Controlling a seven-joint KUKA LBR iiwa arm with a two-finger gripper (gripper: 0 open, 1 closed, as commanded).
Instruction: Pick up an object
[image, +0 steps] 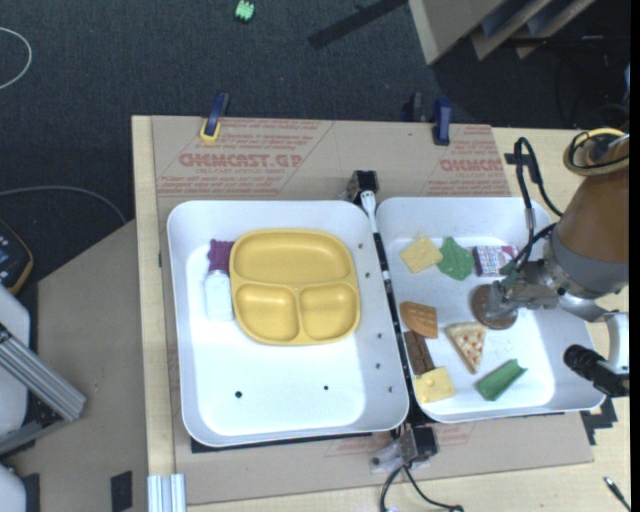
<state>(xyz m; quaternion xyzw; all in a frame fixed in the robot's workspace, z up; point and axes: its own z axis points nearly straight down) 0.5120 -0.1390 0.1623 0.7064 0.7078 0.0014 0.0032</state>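
Note:
The right bin (440, 212) holds several toy food pieces: a yellow cheese wedge (421, 254), a green leaf piece (455, 259), a purple-and-white wrapper (490, 259), a brown bread piece (421, 319), a dark brown bar (417, 352), a pizza slice (467, 345), a yellow cheese block (434, 384) and a green pepper (499, 379). My gripper (494, 305) hangs low in this bin, just right of the bread and directly above the pizza slice. Its round underside faces the camera.
The left bin (280, 400) carries a yellow three-compartment plate (294, 283), with a purple item (219, 254) and a white item (217, 296) at its left side. A black divider (385, 290) runs between the bins. The arm (595, 240) enters from the right.

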